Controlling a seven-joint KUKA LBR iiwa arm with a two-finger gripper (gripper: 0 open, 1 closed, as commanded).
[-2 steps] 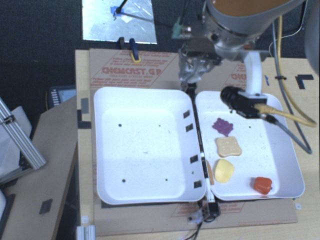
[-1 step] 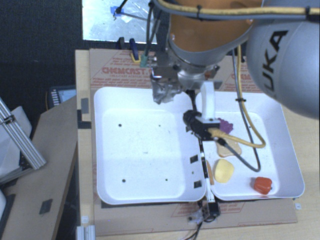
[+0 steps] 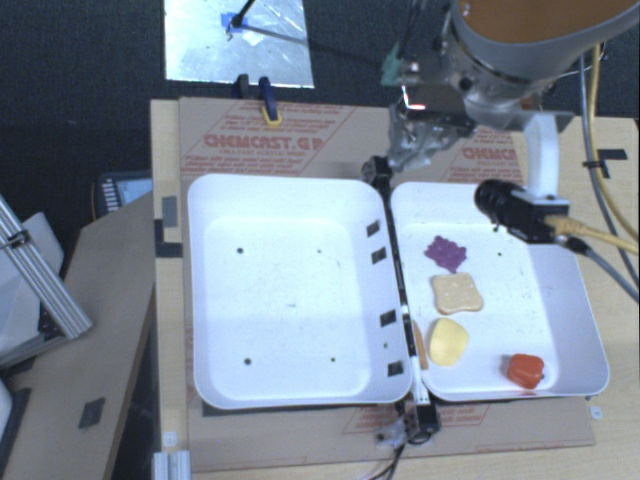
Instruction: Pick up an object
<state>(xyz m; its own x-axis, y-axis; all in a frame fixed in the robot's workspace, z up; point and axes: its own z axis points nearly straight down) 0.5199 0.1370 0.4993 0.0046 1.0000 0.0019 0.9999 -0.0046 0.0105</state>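
Observation:
The right bin (image 3: 570, 308) holds several small items: a purple grape cluster (image 3: 445, 253), a tan toast slice (image 3: 457, 293), a yellow piece (image 3: 448, 342) and a red-orange piece (image 3: 525, 370) near the front corner. My gripper (image 3: 412, 146) hangs under the grey and orange wrist, above the back edge of the right bin close to the divider between the bins. It sits well behind the grapes and apart from every item. Nothing shows in its grasp.
The left bin (image 3: 285, 288) lies beside the right one on a cardboard sheet. A black camera unit (image 3: 515, 211) with cables juts over the right bin's back. A shiny metal plate (image 3: 238, 28) lies behind the bins.

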